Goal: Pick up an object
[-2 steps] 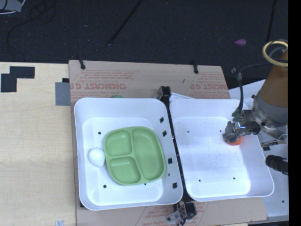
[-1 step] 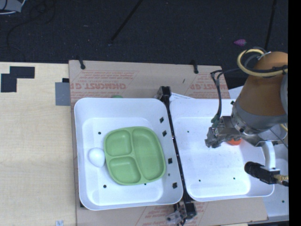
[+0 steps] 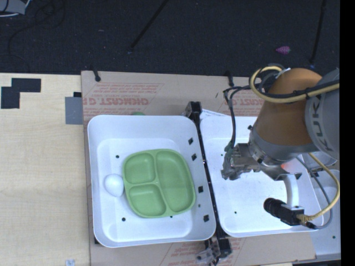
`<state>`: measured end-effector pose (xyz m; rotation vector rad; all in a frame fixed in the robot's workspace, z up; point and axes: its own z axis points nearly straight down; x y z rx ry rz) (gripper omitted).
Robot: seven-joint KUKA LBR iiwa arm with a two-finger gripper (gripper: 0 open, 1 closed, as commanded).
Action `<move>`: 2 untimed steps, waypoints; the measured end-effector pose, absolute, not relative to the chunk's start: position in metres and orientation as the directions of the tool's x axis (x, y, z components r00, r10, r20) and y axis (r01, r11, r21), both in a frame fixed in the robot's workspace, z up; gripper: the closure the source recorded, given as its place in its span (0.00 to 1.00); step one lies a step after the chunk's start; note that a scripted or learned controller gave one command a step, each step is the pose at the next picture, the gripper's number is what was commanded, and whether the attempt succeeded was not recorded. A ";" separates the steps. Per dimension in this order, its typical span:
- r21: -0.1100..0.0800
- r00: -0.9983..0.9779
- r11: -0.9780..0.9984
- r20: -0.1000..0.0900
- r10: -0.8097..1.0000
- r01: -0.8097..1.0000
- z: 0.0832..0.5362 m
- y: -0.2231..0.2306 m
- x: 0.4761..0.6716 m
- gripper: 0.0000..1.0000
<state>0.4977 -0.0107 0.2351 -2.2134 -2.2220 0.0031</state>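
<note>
Well apart: egg (image 3: 113,184), pincer (image 3: 232,169).

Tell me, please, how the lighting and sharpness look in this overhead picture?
In the camera view, light is even and soft over the left bin; the green plate and white egg are fairly sharp with faint shadows; the pincer is dark and slightly blurred; the floor behind the bench is dim.

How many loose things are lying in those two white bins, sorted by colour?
Green: 1, the divided plate in the left bin
White: 1, the ball touching the plate's left edge
Total: 2
</note>
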 end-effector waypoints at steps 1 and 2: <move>-0.004 -0.004 0.004 0.002 1.000 1.000 0.235 0.034 0.506 1.00; -0.004 -0.005 0.005 0.002 1.000 1.000 0.240 0.084 0.506 1.00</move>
